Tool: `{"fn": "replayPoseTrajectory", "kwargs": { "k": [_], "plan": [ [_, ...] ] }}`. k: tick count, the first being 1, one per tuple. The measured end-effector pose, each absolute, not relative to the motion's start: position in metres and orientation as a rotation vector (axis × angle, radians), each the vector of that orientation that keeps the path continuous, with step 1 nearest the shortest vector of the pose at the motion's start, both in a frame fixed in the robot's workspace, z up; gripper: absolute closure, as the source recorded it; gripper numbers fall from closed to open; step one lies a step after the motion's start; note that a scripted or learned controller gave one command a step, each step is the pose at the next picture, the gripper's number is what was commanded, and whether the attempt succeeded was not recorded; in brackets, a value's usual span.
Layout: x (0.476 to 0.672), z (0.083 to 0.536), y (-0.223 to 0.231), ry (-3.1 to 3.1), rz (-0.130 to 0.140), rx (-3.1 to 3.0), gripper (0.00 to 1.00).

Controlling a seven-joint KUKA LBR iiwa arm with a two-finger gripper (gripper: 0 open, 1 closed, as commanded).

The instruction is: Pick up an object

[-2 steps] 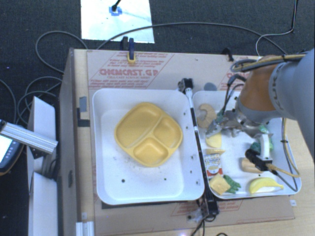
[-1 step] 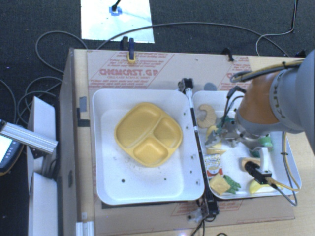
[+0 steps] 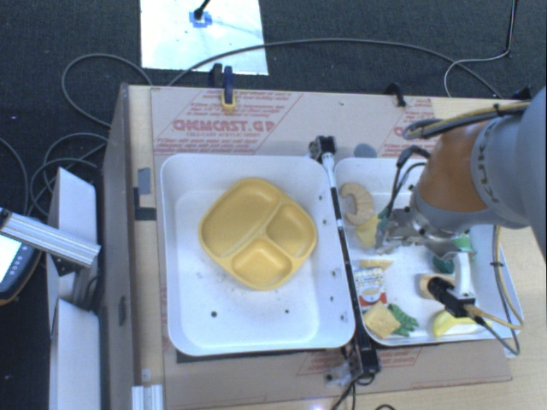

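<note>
Left bin (image 3: 192, 314): smooth white, holding a yellow three-compartment plate (image 3: 258, 232).
Right bin (image 3: 369, 171): small toy foods.
Fingers (image 3: 389, 235): cannot tell.

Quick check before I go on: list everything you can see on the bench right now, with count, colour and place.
Bins: 2, white, side by side on the bench.
Divided plate: 1, yellow, middle of the left bin.
Ring-shaped piece: 1, tan, upper left of the right bin.
Small toy items: several, yellow, green, red and white, near edge of the right bin; exact count unclear.
Clamp: 1, yellow and blue, on the bench's far edge.
Arm: 1, grey with orange band, over the right bin.
Gripper: 1, low in the right bin.
</note>
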State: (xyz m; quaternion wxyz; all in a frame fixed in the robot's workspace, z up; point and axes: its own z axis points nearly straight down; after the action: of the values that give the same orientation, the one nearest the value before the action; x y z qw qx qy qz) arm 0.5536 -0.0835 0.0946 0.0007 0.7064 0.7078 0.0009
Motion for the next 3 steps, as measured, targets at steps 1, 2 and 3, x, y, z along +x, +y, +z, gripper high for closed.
{"fn": "replayPoseTrajectory", "kwargs": {
  "k": [1,2,3],
  "plan": [
    [0.554,0.105,-0.083,2.223,0.005,2.216,1.0],
    [0.495,0.185,-0.08,2.221,0.002,2.219,1.0],
    [0.495,0.184,-0.08,2.222,0.002,2.219,0.0]
  ]
}}
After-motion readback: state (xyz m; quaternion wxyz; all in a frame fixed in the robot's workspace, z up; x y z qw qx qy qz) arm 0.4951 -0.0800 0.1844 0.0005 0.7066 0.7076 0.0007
